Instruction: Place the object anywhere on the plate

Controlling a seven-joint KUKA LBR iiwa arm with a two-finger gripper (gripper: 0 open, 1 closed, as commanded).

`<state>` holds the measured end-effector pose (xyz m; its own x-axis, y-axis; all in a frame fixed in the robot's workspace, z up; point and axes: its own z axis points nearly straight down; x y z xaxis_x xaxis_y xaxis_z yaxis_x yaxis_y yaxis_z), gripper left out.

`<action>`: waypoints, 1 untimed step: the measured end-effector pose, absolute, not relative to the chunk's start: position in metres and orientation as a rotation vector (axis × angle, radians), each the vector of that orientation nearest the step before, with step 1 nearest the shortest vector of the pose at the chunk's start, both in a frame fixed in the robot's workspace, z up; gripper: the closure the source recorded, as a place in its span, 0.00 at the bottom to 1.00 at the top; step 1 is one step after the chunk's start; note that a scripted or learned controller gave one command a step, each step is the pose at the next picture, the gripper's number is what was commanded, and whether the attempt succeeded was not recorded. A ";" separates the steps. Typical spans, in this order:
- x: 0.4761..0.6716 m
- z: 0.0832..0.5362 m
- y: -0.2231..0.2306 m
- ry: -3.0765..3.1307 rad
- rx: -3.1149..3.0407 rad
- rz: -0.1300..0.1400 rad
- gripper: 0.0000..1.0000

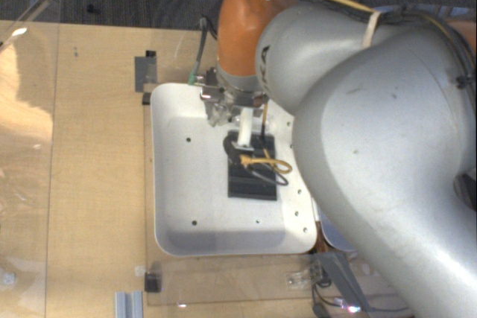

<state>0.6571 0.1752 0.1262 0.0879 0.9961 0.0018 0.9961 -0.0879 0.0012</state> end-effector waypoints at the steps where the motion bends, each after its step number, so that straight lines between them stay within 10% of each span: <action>1: 0.569 0.102 0.236 -2.261 -2.181 -0.005 1.00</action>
<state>0.5686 0.2359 0.1022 -0.0364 0.9993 0.0022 0.9993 0.0364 0.0022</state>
